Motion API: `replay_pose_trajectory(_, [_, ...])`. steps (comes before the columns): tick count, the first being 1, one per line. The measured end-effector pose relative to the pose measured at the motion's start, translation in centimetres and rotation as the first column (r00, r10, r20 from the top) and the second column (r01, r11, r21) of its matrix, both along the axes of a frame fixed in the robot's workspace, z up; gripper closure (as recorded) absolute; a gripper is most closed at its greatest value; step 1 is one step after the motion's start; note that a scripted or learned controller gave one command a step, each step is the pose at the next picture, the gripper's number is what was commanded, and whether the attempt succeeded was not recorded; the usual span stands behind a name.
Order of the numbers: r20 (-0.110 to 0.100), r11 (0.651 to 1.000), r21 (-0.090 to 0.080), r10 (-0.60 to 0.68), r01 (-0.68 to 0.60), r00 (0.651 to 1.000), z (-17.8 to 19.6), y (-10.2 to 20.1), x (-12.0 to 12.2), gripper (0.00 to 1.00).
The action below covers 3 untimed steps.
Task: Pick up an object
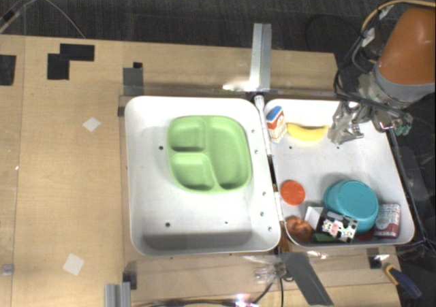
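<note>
My gripper [345,128] hangs over the far side of the right bin [381,163], its metal fingers [338,130] pointing down with nothing visible between them. A yellow banana [306,133] lies just left of the fingertips, apart from them. A small white and orange carton [275,122] stands in the bin's far left corner. Nearer the front sit a teal bowl [352,205], an orange disc [293,192], a brown round object [299,227], a black and white patterned box [337,227] and a red can [388,220].
The left bin [146,183] holds a green divided plate [208,152]. A metal post [261,60] rises behind the wall between the two bins. The arm's orange band [409,40] and cables sit above the right bin's far right corner.
</note>
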State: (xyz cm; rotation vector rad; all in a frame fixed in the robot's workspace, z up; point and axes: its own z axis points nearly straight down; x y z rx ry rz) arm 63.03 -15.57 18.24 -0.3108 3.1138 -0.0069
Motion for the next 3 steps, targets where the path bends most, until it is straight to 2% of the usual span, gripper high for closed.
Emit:
replay_pose_trajectory(1, [-0.003, 0.944, -0.001, 0.330, -0.330, 0.944, 0.7, -5.1, 3.4, 1.00])
replay_pose_trajectory(2, [-0.001, 0.964, 0.003, 0.267, -0.267, 0.964, 3.5, 2.6, 4.2, 1.00])
replay_pose_trajectory(3, [0.009, 0.964, 0.000, 0.265, -0.265, 0.964, 4.7, 2.5, 4.5, 1.00])
